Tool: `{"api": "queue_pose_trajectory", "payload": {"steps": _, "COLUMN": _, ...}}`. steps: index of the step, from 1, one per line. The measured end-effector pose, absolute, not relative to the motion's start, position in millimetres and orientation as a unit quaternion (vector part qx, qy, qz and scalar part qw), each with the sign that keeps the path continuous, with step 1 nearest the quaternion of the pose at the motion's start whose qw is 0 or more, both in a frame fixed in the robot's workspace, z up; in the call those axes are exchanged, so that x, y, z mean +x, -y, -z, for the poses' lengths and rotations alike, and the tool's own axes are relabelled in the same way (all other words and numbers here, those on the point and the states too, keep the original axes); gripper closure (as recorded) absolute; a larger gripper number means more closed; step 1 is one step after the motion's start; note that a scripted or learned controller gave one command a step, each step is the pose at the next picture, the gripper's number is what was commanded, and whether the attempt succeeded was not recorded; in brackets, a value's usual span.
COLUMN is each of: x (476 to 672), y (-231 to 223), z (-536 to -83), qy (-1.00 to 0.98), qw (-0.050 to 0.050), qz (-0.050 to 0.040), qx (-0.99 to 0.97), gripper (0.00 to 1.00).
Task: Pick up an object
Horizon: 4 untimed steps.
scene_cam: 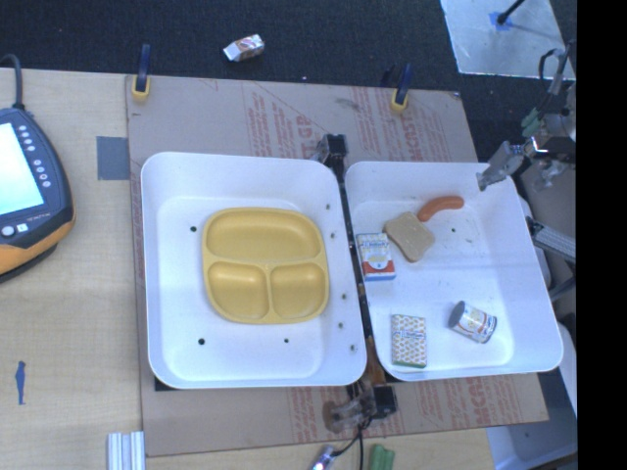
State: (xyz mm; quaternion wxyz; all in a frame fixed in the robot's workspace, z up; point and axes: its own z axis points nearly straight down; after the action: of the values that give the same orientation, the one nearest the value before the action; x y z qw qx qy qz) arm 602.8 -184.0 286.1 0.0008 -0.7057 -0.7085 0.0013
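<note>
The right bin (pixel 519 292) holds several objects. An orange-red sausage (pixel 440 206) lies at the back, with a tan bread slice (pixel 409 235) just in front of it. A small white carton (pixel 376 258) with red and blue print lies by the bin's left wall. A green patterned box (pixel 409 340) and a small can (pixel 473 322) on its side rest near the front. My gripper (pixel 502 163) hangs at the bin's far right corner, above the rim and apart from every object. Most of the arm is cut off by the view's right edge.
The left bin (pixel 167 262) holds a yellow divided plate (pixel 265 264). A tablet-like pendant (pixel 24 189) lies at the bench's left edge. Clamps (pixel 141 76) (pixel 400 88) pin the cardboard at the back. A small wrapped item (pixel 244 48) lies on the dark floor beyond.
</note>
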Motion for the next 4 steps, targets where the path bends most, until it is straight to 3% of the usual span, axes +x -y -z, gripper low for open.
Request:
{"api": "queue_pose_trajectory", "payload": {"steps": 1, "x": 636.1, "y": 131.9, "z": -150.8, "qy": 0.709, "qw": 0.002, "qz": -0.0022, "qx": -0.705, "gripper": 0.00}}
{"api": "queue_pose_trajectory", "payload": {"steps": 2, "x": 656.8, "y": 156.6, "z": -92.7, "qy": 0.709, "qw": -0.001, "qz": -0.0011, "qx": -0.706, "gripper": 0.00}}
{"api": "queue_pose_trajectory", "payload": {"steps": 4, "x": 656.5, "y": 154.3, "z": -92.3, "qy": 0.709, "qw": 0.000, "qz": -0.0007, "qx": -0.706, "gripper": 0.00}}
